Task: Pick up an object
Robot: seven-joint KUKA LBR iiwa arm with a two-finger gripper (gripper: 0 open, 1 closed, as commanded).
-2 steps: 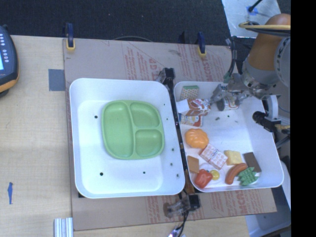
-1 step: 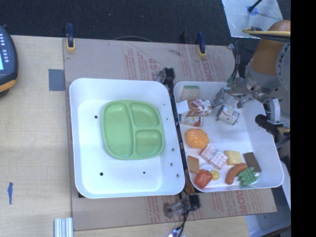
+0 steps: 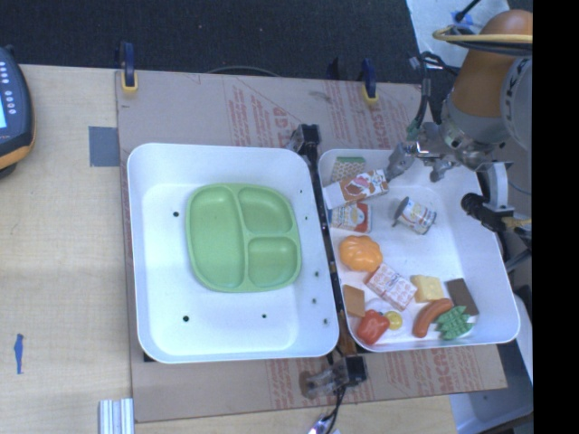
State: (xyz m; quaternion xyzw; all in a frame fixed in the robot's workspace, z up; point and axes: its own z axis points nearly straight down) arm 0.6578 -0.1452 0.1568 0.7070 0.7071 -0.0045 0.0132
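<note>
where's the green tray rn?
Green tray lies flat in the left bin, about centred, apart from the food items in the right bin.

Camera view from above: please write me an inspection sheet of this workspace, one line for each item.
Surface: wooden bench with cardboard sheet under two white bins.
Job's things: right bin holds toy foods, among them an orange, a red pepper, a small can and cartons.
Clutter: left bin holds a green divided plate.
Grippers: gripper above the right bin's far end, holding nothing that I can see.
Cables: black cable at near edge.
Surroundings: clamps at cardboard's far edge; handheld controller at left.
</note>
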